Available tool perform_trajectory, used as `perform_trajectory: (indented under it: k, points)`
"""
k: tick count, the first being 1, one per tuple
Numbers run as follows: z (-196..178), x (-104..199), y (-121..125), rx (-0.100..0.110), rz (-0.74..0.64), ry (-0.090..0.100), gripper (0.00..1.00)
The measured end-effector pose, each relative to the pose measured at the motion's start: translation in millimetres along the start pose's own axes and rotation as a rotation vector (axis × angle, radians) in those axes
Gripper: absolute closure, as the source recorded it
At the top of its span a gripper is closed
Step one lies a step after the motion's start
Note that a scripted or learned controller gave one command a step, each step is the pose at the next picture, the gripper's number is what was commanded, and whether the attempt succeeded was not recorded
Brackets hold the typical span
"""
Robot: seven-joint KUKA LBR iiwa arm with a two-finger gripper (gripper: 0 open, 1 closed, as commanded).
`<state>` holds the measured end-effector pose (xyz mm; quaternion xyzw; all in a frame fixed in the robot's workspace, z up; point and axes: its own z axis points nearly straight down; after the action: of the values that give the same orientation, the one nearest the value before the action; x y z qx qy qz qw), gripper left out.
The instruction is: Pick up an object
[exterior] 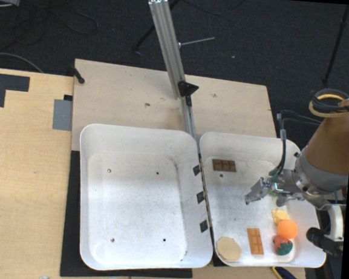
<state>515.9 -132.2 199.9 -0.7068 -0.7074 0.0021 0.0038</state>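
Overhead view of the bench [136,96] under even, diffuse lighting from above.

The two white bins are the brightest areas: the left bin [101,141] and the right bin [246,149] are close to overexposed, with a little soft shading along their inner walls. Shadows are faint and short; a thin dark one lies beneath the gripper [256,194], and weak ones under the small items near the right bin's front edge. The floor [82,18] behind the bench falls off to near black, its cables barely legible. The picture is low in resolution and slightly soft throughout, so fine detail is smeared. No strong glare spots or obvious edge distortion.
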Motion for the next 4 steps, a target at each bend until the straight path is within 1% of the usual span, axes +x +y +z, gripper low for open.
perform_trajectory:
  k: [1, 2, 3, 4]
  points:
    - [-2.4, -1.3, 0.8, -0.005, 0.004, -0.001, 0.0]
    - [49.8, 9.5, 0.4, 0.0, 0.004, 0.0, 0.0]
    - [103.8, 10.6, -0.8, 0.001, 0.002, 0.0, 0.0]
    - [91.1, 8.1, -0.6, -0.003, 0.011, -0.001, 1.0]
